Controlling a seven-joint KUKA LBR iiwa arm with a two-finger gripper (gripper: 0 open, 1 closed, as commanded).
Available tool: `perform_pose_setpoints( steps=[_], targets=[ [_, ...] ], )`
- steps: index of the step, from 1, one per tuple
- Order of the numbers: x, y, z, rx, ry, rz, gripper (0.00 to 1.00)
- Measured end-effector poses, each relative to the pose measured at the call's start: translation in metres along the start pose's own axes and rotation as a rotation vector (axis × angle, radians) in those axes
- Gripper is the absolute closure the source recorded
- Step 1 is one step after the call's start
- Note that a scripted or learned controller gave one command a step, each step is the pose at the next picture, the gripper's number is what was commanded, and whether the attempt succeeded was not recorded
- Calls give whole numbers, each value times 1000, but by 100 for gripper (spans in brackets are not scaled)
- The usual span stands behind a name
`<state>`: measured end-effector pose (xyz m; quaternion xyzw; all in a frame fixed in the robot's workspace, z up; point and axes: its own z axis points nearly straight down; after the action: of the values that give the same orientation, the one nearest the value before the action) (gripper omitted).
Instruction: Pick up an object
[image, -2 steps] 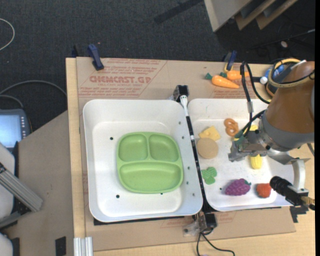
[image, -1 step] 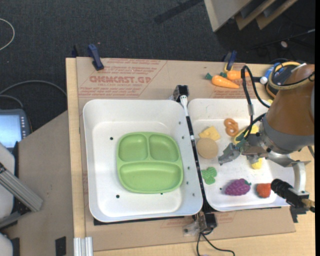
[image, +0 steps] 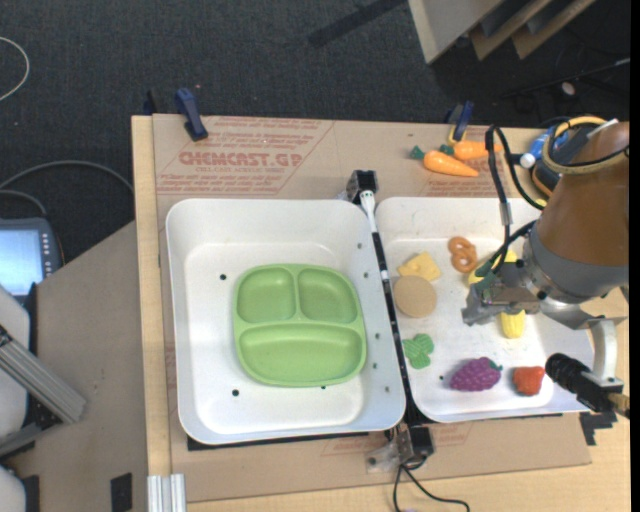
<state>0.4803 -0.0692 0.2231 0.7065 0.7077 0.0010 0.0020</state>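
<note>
My gripper (image: 493, 303) hangs low over the middle of the right bin (image: 440, 212), the arm coming in from the right. A small yellow piece (image: 514, 323) lies right under its near edge, partly hidden by it. To its left lie a tan round disc (image: 414, 296) and a yellow wedge (image: 421, 267). An orange pretzel (image: 462, 252) lies just behind the gripper. Along the bin's near side sit a green leafy piece (image: 418, 349), purple grapes (image: 475, 374) and a red piece (image: 528, 379).
The left bin (image: 190, 300) holds a green divided plate (image: 298, 325). A toy carrot (image: 450, 162) lies on the bench behind the right bin. Blue clamps (image: 190, 112) stand at the bench's far edge. A black ridge (image: 378, 260) divides the bins.
</note>
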Motion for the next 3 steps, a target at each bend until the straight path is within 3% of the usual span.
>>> perform_pose_setpoints(
  steps=[1,2,3],
  targets=[
    [0,0,1,1,0,0,0],
    [-49,1,-266,-17,-4,2,0],
    [19,6,-165,15,4,-5,0]
  ],
)
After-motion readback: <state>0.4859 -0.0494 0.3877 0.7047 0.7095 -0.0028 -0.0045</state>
